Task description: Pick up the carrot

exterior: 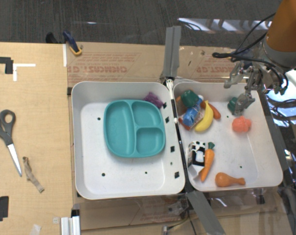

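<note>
The carrot lies in the right bin, near its front-left corner, touching a black-and-white toy. An orange drumstick-shaped toy rests just beside it toward the front edge. Farther back sit a banana and a pink ball. The gripper hovers near the bin's back-right corner, its fingers clamped around a dark green object.

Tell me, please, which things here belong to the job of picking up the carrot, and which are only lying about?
For the job:
carrot, in the right bin
gripper, above that bin's far side

Lying about:
banana
teal plate, in the left bin
scissors, on the bench
</note>
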Tool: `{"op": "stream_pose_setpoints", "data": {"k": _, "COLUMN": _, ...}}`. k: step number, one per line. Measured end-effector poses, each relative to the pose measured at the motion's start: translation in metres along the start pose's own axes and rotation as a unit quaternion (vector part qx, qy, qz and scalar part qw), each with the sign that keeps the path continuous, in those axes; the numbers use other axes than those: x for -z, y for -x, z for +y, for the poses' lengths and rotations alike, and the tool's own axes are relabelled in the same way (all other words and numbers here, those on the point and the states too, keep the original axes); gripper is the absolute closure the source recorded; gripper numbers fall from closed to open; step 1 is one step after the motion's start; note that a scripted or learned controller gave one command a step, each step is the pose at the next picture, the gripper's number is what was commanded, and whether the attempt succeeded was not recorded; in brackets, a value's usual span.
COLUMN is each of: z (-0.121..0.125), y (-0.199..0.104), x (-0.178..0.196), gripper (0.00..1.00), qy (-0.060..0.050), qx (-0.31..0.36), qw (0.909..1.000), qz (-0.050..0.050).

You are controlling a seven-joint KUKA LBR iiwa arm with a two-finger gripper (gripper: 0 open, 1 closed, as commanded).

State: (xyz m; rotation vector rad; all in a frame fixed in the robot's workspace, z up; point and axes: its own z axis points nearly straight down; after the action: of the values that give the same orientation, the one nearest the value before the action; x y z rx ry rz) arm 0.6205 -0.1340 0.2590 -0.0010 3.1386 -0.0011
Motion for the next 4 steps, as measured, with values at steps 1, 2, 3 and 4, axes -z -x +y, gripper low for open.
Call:
{"op": "stream_pose_setpoints", "data": {"k": 1, "z": 0.040, "y": -0.057, "x": -0.140, "gripper": 0.00, "qy": 0.000, "qx": 0.053, "qw": 0.9986, "qz": 0.000}}
{"op": "stream_pose_setpoints", "data": {"k": 2, "z": 0.038, "y": -0.133, "x": -0.163, "gripper": 0.00, "qy": -0.001, "qx": 0.025, "qw": 0.9997, "qz": -0.005}}
{"op": "stream_pose_setpoints", "data": {"k": 3, "z": 0.039, "y": -0.132, "x": -0.155, "gripper": 1.00, "qy": -0.001, "qx": 0.027, "qw": 0.9996, "qz": -0.004}}
{"op": "stream_pose_setpoints", "data": {"k": 4, "z": 0.103, "y": -0.137, "x": -0.063, "gripper": 1.00, "qy": -0.003, "qx": -0.126, "qw": 0.9921, "qz": -0.005}}
